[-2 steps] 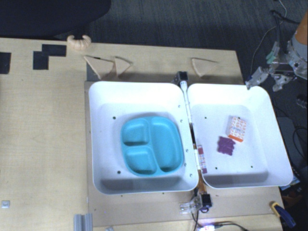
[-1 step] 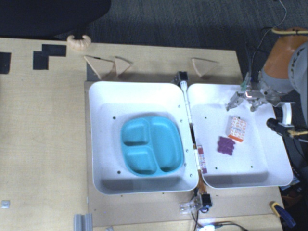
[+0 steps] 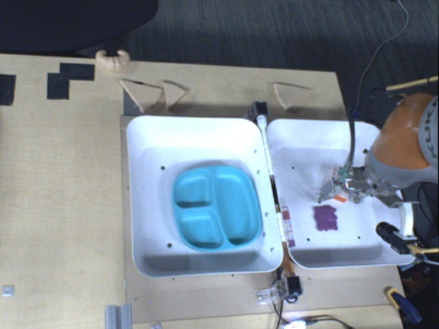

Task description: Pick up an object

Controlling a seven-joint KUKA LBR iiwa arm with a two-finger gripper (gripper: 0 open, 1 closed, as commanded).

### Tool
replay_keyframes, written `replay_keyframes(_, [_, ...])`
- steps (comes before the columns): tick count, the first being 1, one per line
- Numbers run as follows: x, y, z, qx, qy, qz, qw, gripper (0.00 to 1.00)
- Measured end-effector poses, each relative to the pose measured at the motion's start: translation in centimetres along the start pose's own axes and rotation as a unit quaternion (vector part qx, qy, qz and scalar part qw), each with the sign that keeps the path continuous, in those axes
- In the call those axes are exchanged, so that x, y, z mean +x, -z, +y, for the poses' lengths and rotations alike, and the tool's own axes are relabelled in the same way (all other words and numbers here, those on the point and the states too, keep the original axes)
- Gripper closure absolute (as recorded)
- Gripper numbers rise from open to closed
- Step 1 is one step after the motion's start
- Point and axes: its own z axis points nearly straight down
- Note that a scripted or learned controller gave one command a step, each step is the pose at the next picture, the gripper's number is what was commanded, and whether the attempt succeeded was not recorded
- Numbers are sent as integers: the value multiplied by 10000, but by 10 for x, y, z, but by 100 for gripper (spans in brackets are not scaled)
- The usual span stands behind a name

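A small purple object (image 3: 326, 217) lies flat on the floor of the right bin (image 3: 302, 149), toward its front. My gripper (image 3: 335, 189) hangs low over that bin's middle, just behind and slightly right of the purple object, with the grey and orange arm coming in from the right. A tiny orange bit (image 3: 341, 199) shows right beside the gripper tip; I cannot tell whether it is a separate thing or part of the tool. Nothing is visibly held.
The left bin (image 3: 147, 156) holds a blue three-compartment tray (image 3: 216, 206) at its centre. A raised divider (image 3: 269, 177) separates the two bins. Wooden bench surface stretches to the left.
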Motion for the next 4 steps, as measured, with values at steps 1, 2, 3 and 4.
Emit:
replay_keyframes(1, [0,11,2,-27,5,-4,10000,100])
replay_keyframes(2, [-47,-2,66,-18,16,-11,10000,100])
replay_keyframes(3, [-47,33,52,-20,2,-12,10000,100])
replay_keyframes(4, [-46,35,100,-20,17,-8,10000,100])
